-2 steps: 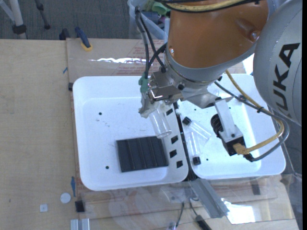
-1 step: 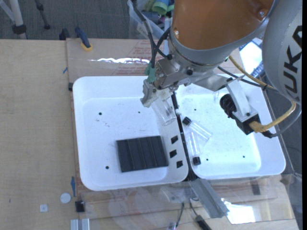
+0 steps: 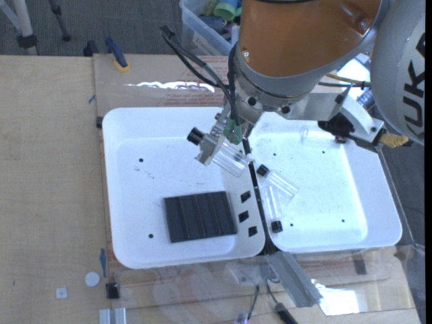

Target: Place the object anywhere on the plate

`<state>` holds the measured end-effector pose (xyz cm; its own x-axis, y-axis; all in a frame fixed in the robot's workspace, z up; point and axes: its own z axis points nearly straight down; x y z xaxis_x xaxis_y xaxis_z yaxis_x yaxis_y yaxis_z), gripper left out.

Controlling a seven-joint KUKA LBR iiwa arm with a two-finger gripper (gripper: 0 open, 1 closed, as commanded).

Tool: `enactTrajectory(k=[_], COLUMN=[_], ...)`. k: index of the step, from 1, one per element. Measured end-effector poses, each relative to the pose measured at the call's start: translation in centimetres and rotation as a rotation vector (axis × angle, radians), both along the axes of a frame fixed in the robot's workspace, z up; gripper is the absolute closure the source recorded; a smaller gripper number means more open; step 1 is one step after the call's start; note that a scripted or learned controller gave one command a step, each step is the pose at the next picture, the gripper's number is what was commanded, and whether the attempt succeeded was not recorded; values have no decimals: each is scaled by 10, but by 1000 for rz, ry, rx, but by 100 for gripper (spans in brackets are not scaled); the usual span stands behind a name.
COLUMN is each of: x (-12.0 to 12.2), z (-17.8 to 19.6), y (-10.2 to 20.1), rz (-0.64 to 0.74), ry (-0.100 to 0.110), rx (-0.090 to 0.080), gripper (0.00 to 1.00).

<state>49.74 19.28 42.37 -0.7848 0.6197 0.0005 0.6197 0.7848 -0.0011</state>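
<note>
Above the divider between the two white bins, hand state: cannot tell. Dark ribbed plate sits in left bin. Risk: no object seen held, so placement may come up empty.

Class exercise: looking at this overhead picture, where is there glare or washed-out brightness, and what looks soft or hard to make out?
Camera view: glare streaks the taped bench edge behind the left bin; the arm's grey casing is blown out white at upper right; the orange band looms large and soft; the gripper and clear pieces are hard to resolve.

Gripper over the bins' shared edge; dark ribbed plate in left bin (lying flat).
</note>
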Motion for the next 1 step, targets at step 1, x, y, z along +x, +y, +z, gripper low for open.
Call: enactTrajectory(k=[1], x=[-18], z=[11], y=[6], rz=[-228], ry=[-4], rx=[1], gripper=[100])
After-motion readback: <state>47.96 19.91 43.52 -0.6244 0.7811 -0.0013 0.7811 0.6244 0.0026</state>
